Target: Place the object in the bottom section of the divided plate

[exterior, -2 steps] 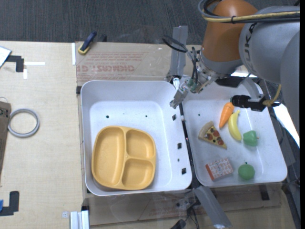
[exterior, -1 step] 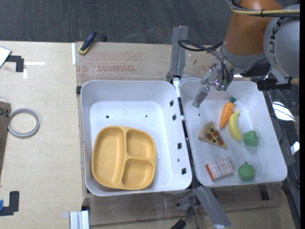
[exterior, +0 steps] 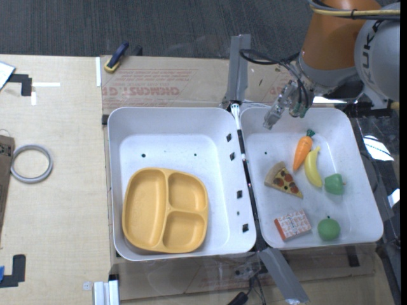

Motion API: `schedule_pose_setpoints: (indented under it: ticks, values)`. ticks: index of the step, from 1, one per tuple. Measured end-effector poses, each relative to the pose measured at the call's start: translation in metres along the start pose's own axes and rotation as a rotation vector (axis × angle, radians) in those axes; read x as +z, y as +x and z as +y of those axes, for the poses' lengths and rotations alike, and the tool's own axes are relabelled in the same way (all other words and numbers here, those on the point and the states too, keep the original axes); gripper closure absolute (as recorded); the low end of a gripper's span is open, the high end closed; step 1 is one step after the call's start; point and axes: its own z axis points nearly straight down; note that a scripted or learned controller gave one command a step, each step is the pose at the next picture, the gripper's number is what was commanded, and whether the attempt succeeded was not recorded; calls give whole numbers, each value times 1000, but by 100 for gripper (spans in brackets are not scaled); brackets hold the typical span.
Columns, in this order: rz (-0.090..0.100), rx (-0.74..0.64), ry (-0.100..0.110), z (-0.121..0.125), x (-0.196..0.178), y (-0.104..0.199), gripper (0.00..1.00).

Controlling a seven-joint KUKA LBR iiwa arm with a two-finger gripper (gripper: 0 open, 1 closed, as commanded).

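The yellow divided plate (exterior: 130, 202) lies in the left bin (exterior: 127, 132), toward its front, with nothing in its three sections. The toy objects are in the right bin (exterior: 356, 145): a carrot (exterior: 303, 151), a banana (exterior: 312, 168), a pizza slice (exterior: 283, 180), a patterned red box (exterior: 292, 225) and two green fruits (exterior: 334, 183) (exterior: 329, 229). My gripper (exterior: 285, 112) hangs over the back left corner of the right bin, up and left of the carrot. It is open, with nothing between its fingers.
The divider wall between the two bins (exterior: 245, 170) carries black clips. On the bench to the left lies a tape roll (exterior: 30, 163). A cardboard sheet (exterior: 165, 81) sits behind the bins, with a blue and yellow tool (exterior: 117, 56) on it.
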Motion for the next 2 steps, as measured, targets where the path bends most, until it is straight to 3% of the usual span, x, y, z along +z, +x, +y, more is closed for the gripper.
schedule_pose_setpoints:
  ticks: [2]
  values:
    - [-7, 8, -4, -1, -19, -3, 100]
